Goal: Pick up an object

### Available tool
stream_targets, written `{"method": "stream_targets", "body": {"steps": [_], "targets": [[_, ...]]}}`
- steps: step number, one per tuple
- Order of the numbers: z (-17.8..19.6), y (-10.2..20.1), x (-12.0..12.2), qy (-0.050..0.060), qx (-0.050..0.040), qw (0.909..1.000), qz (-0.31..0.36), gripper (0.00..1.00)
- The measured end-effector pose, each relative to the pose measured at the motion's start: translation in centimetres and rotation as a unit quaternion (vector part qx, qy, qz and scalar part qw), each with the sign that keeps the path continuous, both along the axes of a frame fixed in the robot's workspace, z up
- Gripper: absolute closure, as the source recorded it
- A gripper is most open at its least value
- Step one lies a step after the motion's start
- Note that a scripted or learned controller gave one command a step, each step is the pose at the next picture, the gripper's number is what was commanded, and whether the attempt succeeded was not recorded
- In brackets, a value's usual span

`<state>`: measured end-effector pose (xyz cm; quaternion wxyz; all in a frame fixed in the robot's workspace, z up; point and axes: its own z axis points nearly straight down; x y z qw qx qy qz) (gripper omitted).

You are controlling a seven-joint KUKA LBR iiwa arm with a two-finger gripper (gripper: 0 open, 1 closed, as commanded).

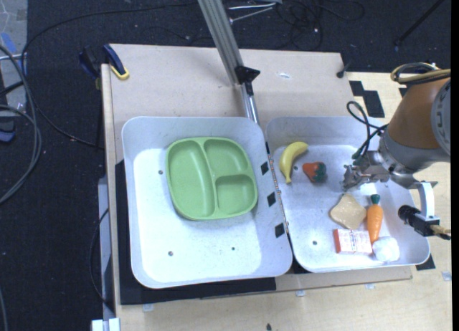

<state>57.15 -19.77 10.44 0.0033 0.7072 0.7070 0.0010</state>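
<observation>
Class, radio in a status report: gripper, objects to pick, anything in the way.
Gripper low over right bin, holding nothing visible. Banana, carrot, beige piece lie loose. Green divided plate in left bin.

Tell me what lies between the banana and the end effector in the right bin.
In the camera view, a small red-and-green toy lies between the banana and the end effector.

Worktop (179, 79), pale wood, carrying two shallow white bins side by side: left bin (143, 236) and right bin (315, 251). A slanted metal pole (219, 21) crosses the worktop's far edge. Black cables (43, 129) lie on the dark floor (50, 7).
</observation>
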Motion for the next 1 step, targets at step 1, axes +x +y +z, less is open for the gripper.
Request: {"method": "stream_targets", "body": {"steps": [1], "targets": [[6.40,0.12,0.22,0.000,0.0005,1.0000,0.001,1.00]]}}
